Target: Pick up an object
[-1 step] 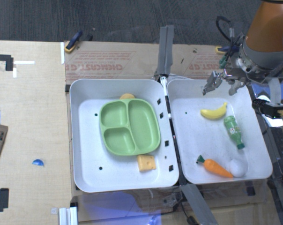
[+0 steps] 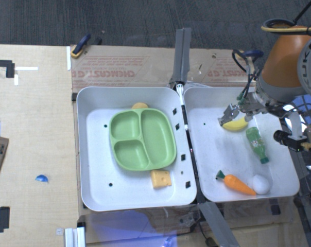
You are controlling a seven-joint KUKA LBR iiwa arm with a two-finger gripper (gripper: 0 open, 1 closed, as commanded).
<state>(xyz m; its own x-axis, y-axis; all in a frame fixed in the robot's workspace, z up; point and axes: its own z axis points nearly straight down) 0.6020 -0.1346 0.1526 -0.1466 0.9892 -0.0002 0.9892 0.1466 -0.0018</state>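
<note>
1. The arm (image 2: 287, 60) reaches in from the right, its orange band above the back part of the right bin (image 2: 212, 184).
2. The end effector (image 2: 231, 116) sits low at the upper middle of the right bin, directly over the near end of a yellow banana (image 2: 237, 124). It seems to touch the banana, though the view is too small here to be sure, and whether it is parted or closed cannot be told.
3. A green bottle (image 2: 256, 144) lies just beside the banana, toward the bin's right side, angled toward the front.
4. An orange carrot (image 2: 237, 184) lies near the front edge of the right bin, with a white ball (image 2: 261, 184) touching its right end.
5. The left bin (image 2: 93, 189) holds a green divided plate (image 2: 143, 139) at its centre.
6. A yellow block (image 2: 161, 179) rests just in front of the plate, and a small yellow object (image 2: 140, 106) peeks out behind it.
7. A small blue piece (image 2: 41, 178) lies on the counter (image 2: 32, 133), well to the left of the bins.
</note>
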